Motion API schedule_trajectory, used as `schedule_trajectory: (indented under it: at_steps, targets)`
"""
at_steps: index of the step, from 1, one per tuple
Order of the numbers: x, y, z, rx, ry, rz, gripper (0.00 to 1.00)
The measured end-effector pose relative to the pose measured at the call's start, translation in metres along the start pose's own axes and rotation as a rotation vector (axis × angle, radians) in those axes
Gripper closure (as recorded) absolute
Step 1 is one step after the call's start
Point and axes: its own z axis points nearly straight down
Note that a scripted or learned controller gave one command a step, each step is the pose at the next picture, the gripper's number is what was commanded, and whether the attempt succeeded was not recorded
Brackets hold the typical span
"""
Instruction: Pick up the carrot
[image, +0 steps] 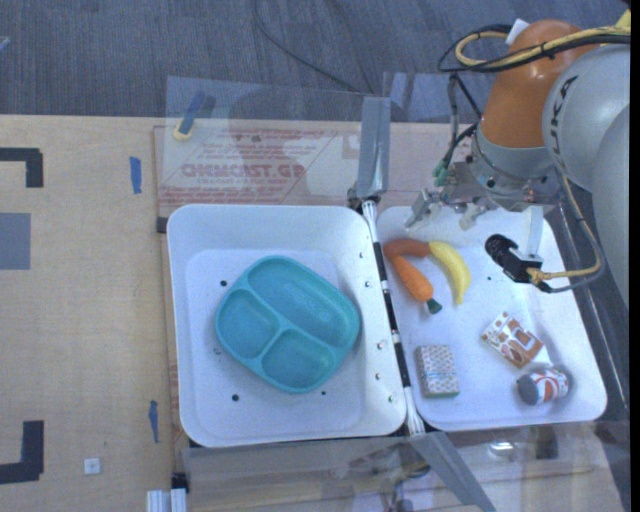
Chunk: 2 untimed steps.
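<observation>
The carrot (413, 277) lies in the right bin (472, 322) of the 2 on the bench (80, 330). It is near the bin's left wall, set at a slant with its green stub toward the front. A banana (453, 269) lies just beside it on the right, close enough that they may touch. A reddish-orange piece (404, 246) sits against the carrot's rear end.

The tool (445, 210) hangs over the rear edge of the same bin, near the carrot but not on it. From this angle I cannot tell whether it is released or clenched, and nothing shows in its grasp.

The carrot looks like a toy: probably light, stiff and smooth, so it could roll or slip out of a pinch. The body tapers, so the thick middle is likely the best place to hold, squeezed across the short width. The side toward the banana leaves little room, so that neighbour may get nudged.
</observation>
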Motion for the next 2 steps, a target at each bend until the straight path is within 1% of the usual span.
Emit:
schedule_trajectory:
  at_steps: [1,2]
  targets:
    - [-0.070,-0.004,0.036,0.004,0.002,-0.118,0.00]
    - [-0.035,-0.035,0.092,-0.001,0.001,-0.283,0.00]
